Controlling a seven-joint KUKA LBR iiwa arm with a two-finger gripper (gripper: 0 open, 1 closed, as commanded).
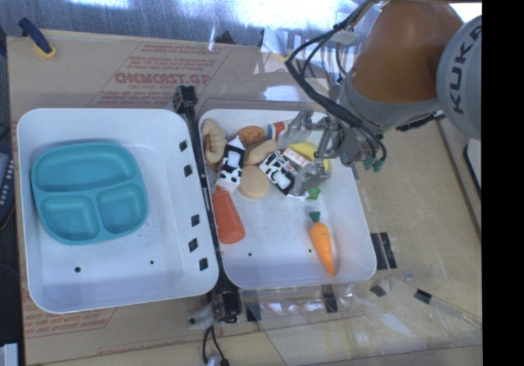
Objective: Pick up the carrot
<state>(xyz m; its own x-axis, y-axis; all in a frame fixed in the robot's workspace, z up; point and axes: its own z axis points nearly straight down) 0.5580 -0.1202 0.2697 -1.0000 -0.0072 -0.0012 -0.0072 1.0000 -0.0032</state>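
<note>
the gripper [315, 161] hangs in the upper right of the right bin [270, 270], its metal fingers pointed down into the clutter of toy food near the middle of the frame; they look somewhat spread, with nothing that i can see caught between them, though the wrist and its cables hide part of them. right under and beside the fingertips lie a black-and-white carton [281, 170] and a yellow piece [304, 150], so the tool sits over the crowded end of the bin rather than over its target. the carrot [322, 245] lies apart from that pile, lower in the frame toward the bin's lower right corner, its green top pointing up-frame toward the gripper and its orange tip toward the near wall. it lies alone on bare white floor, which should make a clean pinch across its width easier, though the right wall is near. further left in the same bin are a tan bread-like piece [255, 183], a small cow figure [232, 165] and a red-orange bottle [227, 214] against the dividing edge. in the left bin [49, 282] a teal divided plate [88, 190] rests well away from all this. i judge the pick has not begun: the gripper needs to shift down-frame and descend over the carrot.
</note>
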